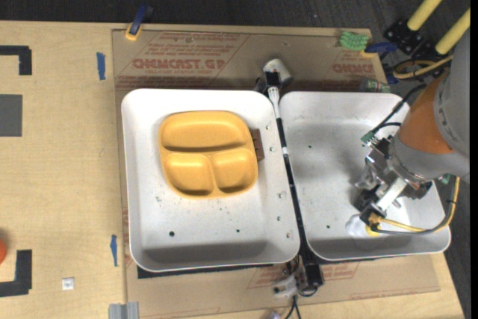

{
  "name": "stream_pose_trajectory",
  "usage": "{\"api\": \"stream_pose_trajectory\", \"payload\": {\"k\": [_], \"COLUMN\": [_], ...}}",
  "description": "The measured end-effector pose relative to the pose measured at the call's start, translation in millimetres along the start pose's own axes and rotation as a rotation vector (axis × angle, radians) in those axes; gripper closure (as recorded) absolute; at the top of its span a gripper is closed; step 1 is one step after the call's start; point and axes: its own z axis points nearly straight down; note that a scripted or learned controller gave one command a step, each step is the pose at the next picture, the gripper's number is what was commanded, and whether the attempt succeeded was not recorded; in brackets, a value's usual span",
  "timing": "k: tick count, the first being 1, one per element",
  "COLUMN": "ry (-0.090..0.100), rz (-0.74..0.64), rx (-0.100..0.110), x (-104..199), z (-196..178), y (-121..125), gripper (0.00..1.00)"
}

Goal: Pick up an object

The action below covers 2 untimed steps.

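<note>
A yellow three-compartment plate (208, 153) lies in the left bin (149, 228), toward its back. A dark brown thing (257, 146) peeks out from the plate's right edge, mostly hidden. My gripper (371, 193) is low in the right bin (321, 160), near its front right part, pointing down at the bin floor. A small pale thing (357, 225) lies on the floor just in front of the gripper; I cannot tell what it is or whether the gripper touches it.
The bins share a middle wall (286, 175). The grey arm with its orange band (426, 127) comes in over the right bin's right rim. Cardboard (187, 56) lies under the bins on the wooden bench.
</note>
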Motion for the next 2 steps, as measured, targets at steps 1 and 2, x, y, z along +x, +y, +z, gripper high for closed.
{"api": "stream_pose_trajectory", "payload": {"k": [1, 2], "ry": [-0.006, -0.005], "rz": [0.291, 0.291], "rx": [0.008, 0.008], "x": [52.7, 52.7], "z": [-96.7, -96.7], "y": [-52.7, -52.7], "gripper": [1.00, 0.00]}}
